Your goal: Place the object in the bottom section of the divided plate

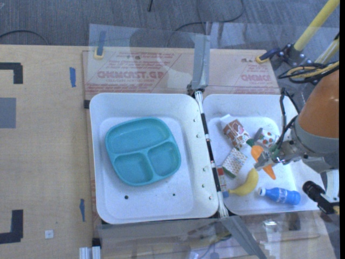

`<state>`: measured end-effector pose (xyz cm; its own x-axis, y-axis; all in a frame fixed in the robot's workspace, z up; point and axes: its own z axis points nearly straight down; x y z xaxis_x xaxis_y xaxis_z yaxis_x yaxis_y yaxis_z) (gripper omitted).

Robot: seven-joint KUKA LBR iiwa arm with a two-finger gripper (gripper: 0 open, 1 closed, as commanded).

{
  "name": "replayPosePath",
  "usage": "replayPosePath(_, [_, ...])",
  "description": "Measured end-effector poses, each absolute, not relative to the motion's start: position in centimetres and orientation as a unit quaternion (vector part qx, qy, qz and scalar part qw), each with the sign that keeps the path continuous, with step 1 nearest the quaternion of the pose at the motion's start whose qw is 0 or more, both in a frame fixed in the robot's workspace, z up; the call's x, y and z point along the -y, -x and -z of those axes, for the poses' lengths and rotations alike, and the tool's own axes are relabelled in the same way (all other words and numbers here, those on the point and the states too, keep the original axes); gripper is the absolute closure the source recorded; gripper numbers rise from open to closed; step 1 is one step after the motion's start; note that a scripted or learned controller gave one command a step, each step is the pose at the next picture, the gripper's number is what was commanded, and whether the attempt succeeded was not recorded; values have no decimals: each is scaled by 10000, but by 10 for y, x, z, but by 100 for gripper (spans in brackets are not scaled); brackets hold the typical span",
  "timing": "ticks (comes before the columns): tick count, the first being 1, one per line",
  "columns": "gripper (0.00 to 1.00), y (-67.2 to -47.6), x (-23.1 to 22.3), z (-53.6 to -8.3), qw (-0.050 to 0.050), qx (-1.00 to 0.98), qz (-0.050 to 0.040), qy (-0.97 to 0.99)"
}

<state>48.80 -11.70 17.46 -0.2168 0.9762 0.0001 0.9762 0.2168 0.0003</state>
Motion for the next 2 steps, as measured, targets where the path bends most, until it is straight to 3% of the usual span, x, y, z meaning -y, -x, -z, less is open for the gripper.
replayPosePath(1, [100,-529,18,-185,8,-8117,-5,-5841])
replayPosePath(2, [100,-547,-57,-201,7,-7995,-2,-6007])
